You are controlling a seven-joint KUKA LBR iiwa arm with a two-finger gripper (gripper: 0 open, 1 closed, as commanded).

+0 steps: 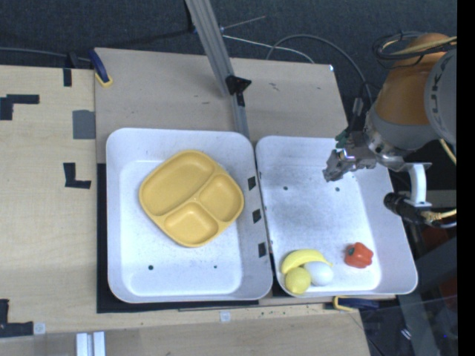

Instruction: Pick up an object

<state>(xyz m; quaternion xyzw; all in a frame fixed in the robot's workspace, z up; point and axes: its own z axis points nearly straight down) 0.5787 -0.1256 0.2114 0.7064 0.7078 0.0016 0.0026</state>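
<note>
In the right bin (312, 213), near its front edge, lie a yellow banana (303, 258), a yellow round fruit (297, 280), a white egg-like ball (321, 274) and a red pepper-like toy (358, 255). My gripper (338, 167) hangs over the upper right part of that bin, well behind those objects and apart from them. I see nothing between its fingers. The left bin (126, 221) holds a yellow divided plate (191, 197).
A grey metal bar (215, 47) slants down from the top to the gap between the bins. The arm's orange band and grey wrist (408, 102) fill the upper right. Black tape marks dot the wooden bench at the left.
</note>
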